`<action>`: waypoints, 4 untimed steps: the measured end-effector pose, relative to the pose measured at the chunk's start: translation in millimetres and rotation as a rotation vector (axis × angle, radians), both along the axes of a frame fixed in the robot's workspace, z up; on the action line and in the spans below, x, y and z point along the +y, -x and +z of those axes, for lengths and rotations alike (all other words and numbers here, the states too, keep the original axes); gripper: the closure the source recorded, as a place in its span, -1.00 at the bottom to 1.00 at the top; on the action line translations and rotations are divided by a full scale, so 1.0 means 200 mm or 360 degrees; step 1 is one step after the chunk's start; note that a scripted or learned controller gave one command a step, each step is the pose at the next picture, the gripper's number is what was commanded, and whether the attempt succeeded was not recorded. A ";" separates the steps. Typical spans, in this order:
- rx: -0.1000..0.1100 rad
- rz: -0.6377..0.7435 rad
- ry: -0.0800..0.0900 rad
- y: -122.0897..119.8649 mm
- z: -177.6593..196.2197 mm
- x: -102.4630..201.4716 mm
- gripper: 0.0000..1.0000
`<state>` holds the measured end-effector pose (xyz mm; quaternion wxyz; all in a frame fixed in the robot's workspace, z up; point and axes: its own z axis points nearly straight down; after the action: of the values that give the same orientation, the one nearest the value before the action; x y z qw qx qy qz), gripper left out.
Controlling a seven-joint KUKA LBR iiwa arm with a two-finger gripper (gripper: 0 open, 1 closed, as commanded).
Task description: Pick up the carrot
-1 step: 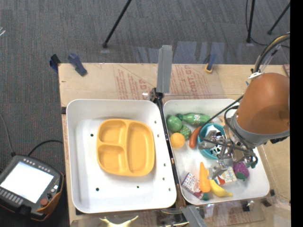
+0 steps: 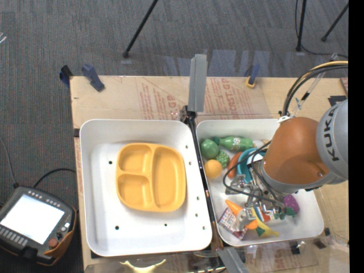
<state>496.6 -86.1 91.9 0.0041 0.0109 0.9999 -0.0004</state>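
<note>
1. Over the right bin (image 2: 315, 223) hangs the pincer (image 2: 250, 205), low among the toys, below the arm's orange band (image 2: 293, 152). Cables and metal parts crowd it, and I cannot tell whether it stands wide or narrow, or whether anything sits in it.
2. Just beside the pincer, on its left and slightly lower, lies the carrot (image 2: 234, 206) — a small orange wedge on the bin floor. Whether it touches the pincer I cannot tell.
3. Below the pincer sit a small printed packet (image 2: 228, 220) and a cluster of bright toy pieces (image 2: 260, 227) in orange, yellow and green.
4. Right of the pincer, a purple toy (image 2: 291, 202) rests near the bin's right side.
5. Up and left of the pincer lie a round green fruit (image 2: 209, 148), a long green vegetable (image 2: 236, 143) and a yellow ball-shaped fruit (image 2: 213, 168), all well apart from the carrot.
6. Far left of the pincer, the left bin (image 2: 94, 152) holds a yellow divided plate (image 2: 151, 176) — three compartments, lying flat.
7. Both bins rest side by side on the table (image 2: 142, 98).
</note>
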 end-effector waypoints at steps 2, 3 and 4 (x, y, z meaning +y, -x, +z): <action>0.0015 0.0305 -0.0001 0.01 0.00 0.03 -1.00; 0.0014 0.0476 -0.0001 -0.01 0.00 0.05 -1.00; 0.0011 0.0608 0.0000 -0.13 0.00 0.05 -1.00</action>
<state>522.2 -76.1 92.2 0.0005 -0.1791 0.9838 0.0003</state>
